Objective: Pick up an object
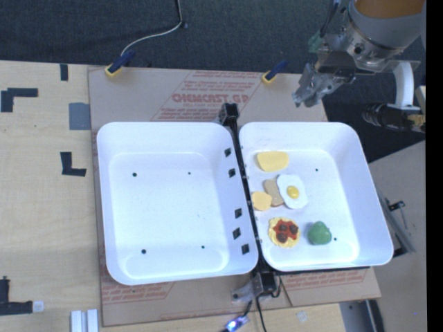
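Observation:
The right bin holds several toy food pieces: a yellow piece, a fried egg overlapping a tan piece, a small yellow heart-like piece, a little pizza with red topping and a green lump. My gripper hangs above the bench just beyond the right bin's far edge, well away from the food. I see nothing between its fingers.
The left bin sits beside the right one, joined by a black clip strip. Both rest on a cardboard sheet held by blue-yellow clamps. A cable trails across the dark floor behind.

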`<state>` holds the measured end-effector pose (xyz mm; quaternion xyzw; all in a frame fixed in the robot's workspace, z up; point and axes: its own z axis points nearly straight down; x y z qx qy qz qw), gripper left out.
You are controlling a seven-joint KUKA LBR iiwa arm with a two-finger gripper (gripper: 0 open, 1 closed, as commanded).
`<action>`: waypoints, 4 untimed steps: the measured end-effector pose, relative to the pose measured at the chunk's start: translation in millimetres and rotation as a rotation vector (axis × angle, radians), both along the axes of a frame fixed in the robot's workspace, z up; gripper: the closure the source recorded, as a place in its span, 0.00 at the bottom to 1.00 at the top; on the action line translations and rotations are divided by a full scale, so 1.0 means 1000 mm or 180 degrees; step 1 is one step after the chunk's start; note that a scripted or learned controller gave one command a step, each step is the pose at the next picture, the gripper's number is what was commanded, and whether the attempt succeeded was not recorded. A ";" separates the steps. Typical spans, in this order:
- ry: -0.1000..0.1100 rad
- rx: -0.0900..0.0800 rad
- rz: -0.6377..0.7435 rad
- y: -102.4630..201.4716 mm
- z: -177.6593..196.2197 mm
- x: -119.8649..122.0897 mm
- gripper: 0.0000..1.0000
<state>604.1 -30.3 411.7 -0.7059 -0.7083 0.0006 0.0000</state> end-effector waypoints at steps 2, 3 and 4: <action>0.0001 0.0005 -0.0001 0.032 0.124 -0.077 1.00; 0.0007 0.0003 -0.0005 0.045 0.112 -0.122 1.00; -0.0006 0.0001 -0.0007 0.045 0.123 -0.120 1.00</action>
